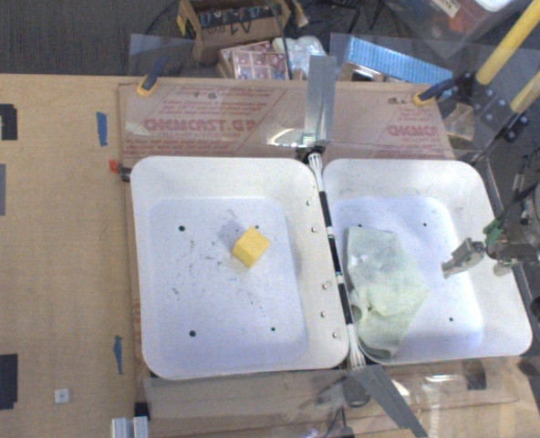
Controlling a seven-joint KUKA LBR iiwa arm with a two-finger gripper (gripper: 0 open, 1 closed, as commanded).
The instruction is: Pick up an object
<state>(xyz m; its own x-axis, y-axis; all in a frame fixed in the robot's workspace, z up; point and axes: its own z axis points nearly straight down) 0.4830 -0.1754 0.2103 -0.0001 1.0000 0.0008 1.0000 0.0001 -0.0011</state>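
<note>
Yellow block (251, 247), small and roughly cube-shaped, lies on the floor of the left bin (160, 190), a little above and right of that bin's middle, with one corner pointing toward the lower left. It touches nothing else, and dark scuff marks speckle the white surface around it.

In the right bin (434, 176) lies a crumpled pale green cloth (384, 281). It rests against that bin's left wall and runs from about mid-height down to the bottom rim, where its lower end bunches into a fold.

The tool (459, 259) comes in from the right edge over the right bin, at about the height of the cloth's upper half. Its grey tip sits to the right of the cloth, apart from it, with bare bin floor between them. Nothing is visible between its fingers, and whether they are spread or closed I cannot tell at this size. The tool is well apart from the yellow block, which lies across the divider in the other bin.

Both bins sit side by side on the tabletop (51, 245), a tan board with black corner marks and short strips of blue tape (101, 128).
</note>
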